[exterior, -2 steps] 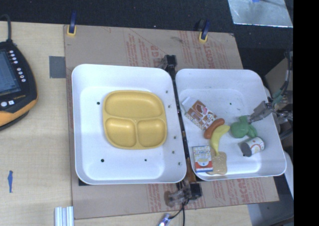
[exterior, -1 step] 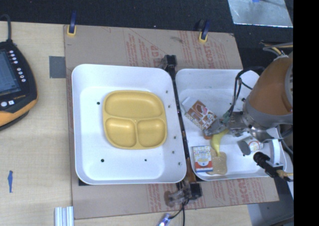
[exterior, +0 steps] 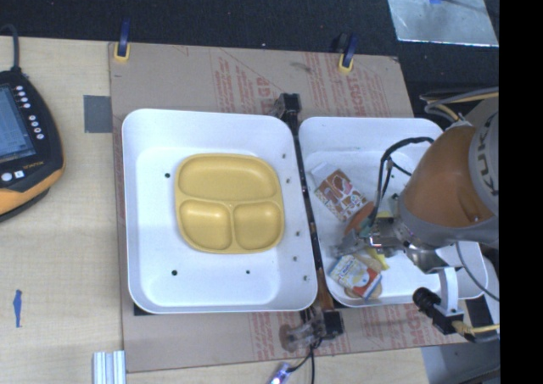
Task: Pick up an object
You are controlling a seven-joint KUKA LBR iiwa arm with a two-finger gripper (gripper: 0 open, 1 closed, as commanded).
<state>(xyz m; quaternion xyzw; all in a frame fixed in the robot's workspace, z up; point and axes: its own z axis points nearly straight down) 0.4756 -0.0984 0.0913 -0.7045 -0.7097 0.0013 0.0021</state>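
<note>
Table edge: near the bottom of the camera view a small clamp (exterior: 316, 327) grips the cardboard sheet (exterior: 212, 69) that lies on the table (exterior: 59, 272) under both bins.
Lower packet: a small white and yellow packet (exterior: 356, 276) lies in the near end of the right bin (exterior: 339, 130), close to its front wall.
Claw: the claw (exterior: 361, 238) sits low in the right bin, just above that packet and among the clutter; the arm (exterior: 445, 183) hides much of it, so I cannot tell whether it is open or closed, or whether it has anything.
Orange item: something small and orange-red (exterior: 361, 219) lies right beside the claw, touching or nearly so; what it is cannot be made out.
Upper packet: a brown and white wrapper (exterior: 338, 190) lies flat farther back in the right bin, a little apart from the claw.
Left bin: the left bin (exterior: 140, 204) holds a yellow divided tray (exterior: 229, 203), well apart from the claw.
Doing it well: in my judgement the pick is under way at the clutter; descend straight, centre on one item rather than two, close firmly, and lift slowly, since flat slick packets probably slip.
Far side: two blue clamps (exterior: 122, 43) pin the cardboard's back edge.
</note>
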